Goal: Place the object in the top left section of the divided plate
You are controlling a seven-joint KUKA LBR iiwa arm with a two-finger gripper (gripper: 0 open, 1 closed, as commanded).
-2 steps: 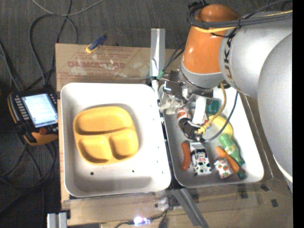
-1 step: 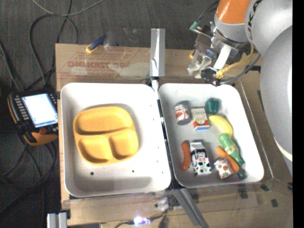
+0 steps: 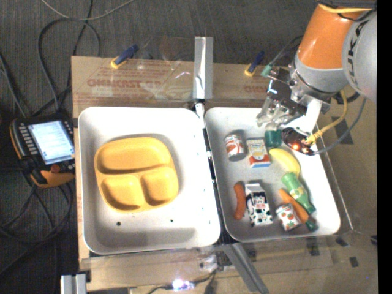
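**Two bins, one plate, tool over the right bin**

Two shallow white bins are seen side by side on the surface. In the left white bin (image 3: pixel 92 225) a yellow divided plastic plate (image 3: pixel 137 173) is laid, with one long section along its top and two smaller ones below.

In the right white bin (image 3: pixel 334 216) the objects are gathered: a small red-and-white can (image 3: pixel 233 146), a small orange-and-white carton (image 3: pixel 258 152), a yellow toy banana (image 3: pixel 285 160), a green bottle (image 3: pixel 295 188), an orange toy carrot (image 3: pixel 294 206), a red sausage (image 3: pixel 238 200), a black-and-white cow-print carton (image 3: pixel 258 204) and a small red-and-white carton (image 3: pixel 286 217).

The tool (image 3: pixel 274 127) is held at the upper part of the right bin, near the banana and the orange-and-white carton. Whether its fingers are spread or pressed together cannot be told. No object is seen on the plate.
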